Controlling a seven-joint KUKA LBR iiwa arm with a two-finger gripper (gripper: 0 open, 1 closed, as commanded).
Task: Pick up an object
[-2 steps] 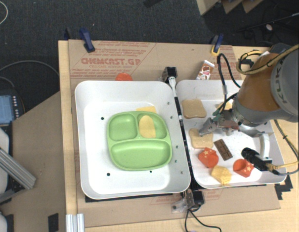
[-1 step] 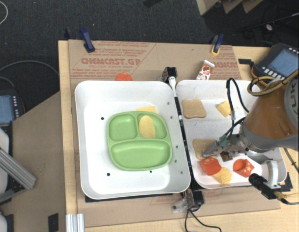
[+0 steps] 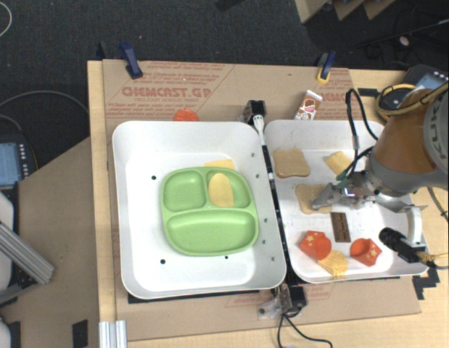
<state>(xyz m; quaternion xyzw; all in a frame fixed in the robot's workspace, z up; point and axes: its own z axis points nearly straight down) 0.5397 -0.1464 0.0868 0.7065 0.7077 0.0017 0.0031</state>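
Left bin, lower centre of frame: green divided plate, yellow piece in its upper right compartment. Right bin: toast, chocolate bar, two red pieces, yellow cracker. Gripper low over tan slice, mid-right; finger state: cannot tell.

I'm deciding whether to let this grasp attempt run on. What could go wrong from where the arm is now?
The gripper sits low in the right bin amid crowded food pieces. It is over a tan piece, with the chocolate bar and toast slice close by, so it may nudge neighbours or catch two items. The flat tan piece offers little to pinch, so the try may come up with nothing.
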